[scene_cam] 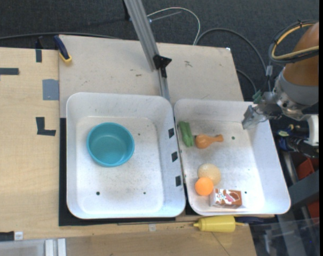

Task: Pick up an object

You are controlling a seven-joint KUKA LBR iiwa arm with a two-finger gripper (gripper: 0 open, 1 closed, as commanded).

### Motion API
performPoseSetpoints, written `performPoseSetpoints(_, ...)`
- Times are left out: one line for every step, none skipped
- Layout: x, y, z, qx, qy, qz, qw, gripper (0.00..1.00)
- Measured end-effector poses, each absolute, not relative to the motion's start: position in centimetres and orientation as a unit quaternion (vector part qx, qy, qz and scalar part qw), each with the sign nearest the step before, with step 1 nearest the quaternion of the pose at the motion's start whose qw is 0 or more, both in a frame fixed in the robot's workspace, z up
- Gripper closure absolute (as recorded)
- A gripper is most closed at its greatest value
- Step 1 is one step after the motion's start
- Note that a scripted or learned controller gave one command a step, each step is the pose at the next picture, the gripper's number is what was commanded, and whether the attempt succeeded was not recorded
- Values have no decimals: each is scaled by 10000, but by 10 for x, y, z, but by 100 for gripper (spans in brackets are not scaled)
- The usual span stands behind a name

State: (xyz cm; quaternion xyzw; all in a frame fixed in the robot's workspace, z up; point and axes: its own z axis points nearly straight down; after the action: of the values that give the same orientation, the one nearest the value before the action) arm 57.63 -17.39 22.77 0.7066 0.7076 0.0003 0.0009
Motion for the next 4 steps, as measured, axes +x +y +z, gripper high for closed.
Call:
performPoseSetpoints(582, -122, 237, 7046, 7096, 6, -4, 100)
performPoseSetpoints(590, -59, 241, 7043, 7099, 4, -13, 100)
performPoseSetpoints(591, -12, 230, 7050, 7092, -7, -14, 100)
performPoseSetpoints(601, 43, 238, 7044, 7098, 5, -8, 100)
